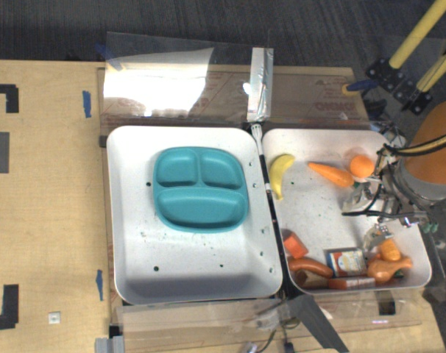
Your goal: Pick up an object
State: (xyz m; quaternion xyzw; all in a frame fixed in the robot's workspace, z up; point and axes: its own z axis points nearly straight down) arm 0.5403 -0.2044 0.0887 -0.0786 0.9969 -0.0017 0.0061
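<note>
Toys heaped along near wall of right bin [319, 140].
End effector [376, 230] low over orange piece [389, 250] (likely target); finger state: cannot tell.

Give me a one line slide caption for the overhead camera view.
Arm's pincer over the right bin of toy food, beside a teal divided plate in the left bin.

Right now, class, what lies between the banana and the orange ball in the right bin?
In the camera view, a carrot lies between the banana and the orange ball, its thick end close to the ball; bare white bin floor separates banana from carrot tip.
</note>
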